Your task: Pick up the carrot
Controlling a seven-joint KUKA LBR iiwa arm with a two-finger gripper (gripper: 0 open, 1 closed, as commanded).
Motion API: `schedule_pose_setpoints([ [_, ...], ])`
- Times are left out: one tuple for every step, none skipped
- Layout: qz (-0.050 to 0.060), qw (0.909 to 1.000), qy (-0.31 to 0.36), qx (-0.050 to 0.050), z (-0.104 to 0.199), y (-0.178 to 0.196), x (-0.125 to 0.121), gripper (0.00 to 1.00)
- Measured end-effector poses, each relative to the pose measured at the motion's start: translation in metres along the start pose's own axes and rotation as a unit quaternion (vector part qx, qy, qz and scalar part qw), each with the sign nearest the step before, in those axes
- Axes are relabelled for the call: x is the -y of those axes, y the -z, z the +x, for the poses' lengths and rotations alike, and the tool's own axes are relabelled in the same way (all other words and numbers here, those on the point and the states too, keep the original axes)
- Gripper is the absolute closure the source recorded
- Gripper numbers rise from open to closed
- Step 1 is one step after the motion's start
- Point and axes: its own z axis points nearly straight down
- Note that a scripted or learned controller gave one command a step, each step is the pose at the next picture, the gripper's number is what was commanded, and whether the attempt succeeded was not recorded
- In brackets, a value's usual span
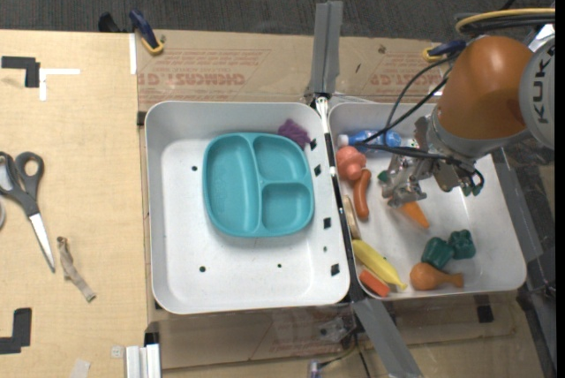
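Gripper (408, 193) hangs low in the right bin (499, 191), fingers clamped on the carrot (414, 212) — its orange tip juts out beneath them. Nearby we see a green toy (448, 248) and a banana (377, 261) — left of that bin, a teal plate (259, 184).

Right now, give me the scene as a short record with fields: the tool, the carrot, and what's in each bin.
tool: over the right bin, low among the toys
carrot: orange, right at the tool's tip; a grip can't be confirmed
left bin: teal divided plate, purple piece at its back edge
right bin: also banana, green toy
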Motion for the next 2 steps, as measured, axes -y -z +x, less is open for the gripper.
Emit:
schedule_pose_setpoints([
  [0.0, 1.0, 0.0, 0.0, 0.0, 0.0, 0.0, 0.0],
  [-0.001, 1.0, -0.004, -0.004, 0.009, -0.011, 0.006, 0.0],
])
